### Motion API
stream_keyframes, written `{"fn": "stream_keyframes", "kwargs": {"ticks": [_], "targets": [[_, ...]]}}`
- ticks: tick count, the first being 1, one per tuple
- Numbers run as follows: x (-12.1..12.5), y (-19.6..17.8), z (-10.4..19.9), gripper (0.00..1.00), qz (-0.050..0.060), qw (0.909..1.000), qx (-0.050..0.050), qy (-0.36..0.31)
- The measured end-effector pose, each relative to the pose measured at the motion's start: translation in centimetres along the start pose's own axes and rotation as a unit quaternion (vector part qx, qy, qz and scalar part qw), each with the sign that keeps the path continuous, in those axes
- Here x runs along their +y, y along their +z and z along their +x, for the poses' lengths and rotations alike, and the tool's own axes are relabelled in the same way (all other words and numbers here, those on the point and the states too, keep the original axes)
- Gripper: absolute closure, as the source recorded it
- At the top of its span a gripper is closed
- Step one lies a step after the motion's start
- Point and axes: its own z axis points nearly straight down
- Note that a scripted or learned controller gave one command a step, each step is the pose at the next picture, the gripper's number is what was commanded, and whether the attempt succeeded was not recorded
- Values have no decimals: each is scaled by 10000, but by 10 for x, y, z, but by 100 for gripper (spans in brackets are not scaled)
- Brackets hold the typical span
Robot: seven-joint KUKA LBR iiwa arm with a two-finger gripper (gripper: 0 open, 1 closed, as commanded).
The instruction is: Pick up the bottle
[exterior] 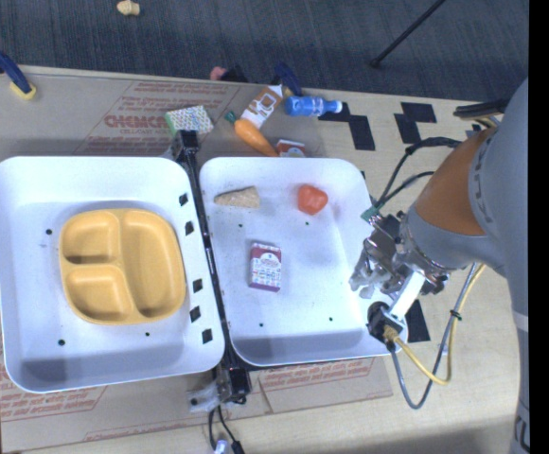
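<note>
1. Grey arm [464, 206], standing tallest and closest under the camera, leans over the right-hand edge of the right bin [303, 315]. Its upper part is cut off at the side of the view.
2. Beside the right bin, sharing its left wall, sits the left bin [28, 216], which holds a yellow divided plate [123, 263].
3. At the right bin's right rim, about halfway down that side, hangs the gripper [380, 287]. It is a tangle of metal and cable from here, so I can't tell whether it is released or clenched. Nothing I can see is in its grasp.
4. Beyond the right bin's far rim, out on the bare bench and towards its right corner, lies the bottle [310, 107]. It is blue, on its side, and well apart from the gripper.
5. Inside the right bin are a small carton [266, 266] near the middle, a red lump [312, 199] and a tan piece [238, 197] near the far wall. An orange carrot-like thing [255, 137] lies just past that wall.
6. To my eye the reach has hardly begun. The next move calls for travelling across the right bin and over its far rim, then lining up across the bottle's narrow body.
7. The bottle's label and cap end are too small to read.
</note>
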Motion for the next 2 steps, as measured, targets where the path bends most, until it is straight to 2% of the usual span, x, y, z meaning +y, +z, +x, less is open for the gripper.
{"fn": "stream_keyframes", "kwargs": {"ticks": [1, 2], "targets": [[1, 14, -2, 100, 11, 9777, 4, 2100], [5, 20, -5, 100, 7, 9582, 4, 2859]]}}
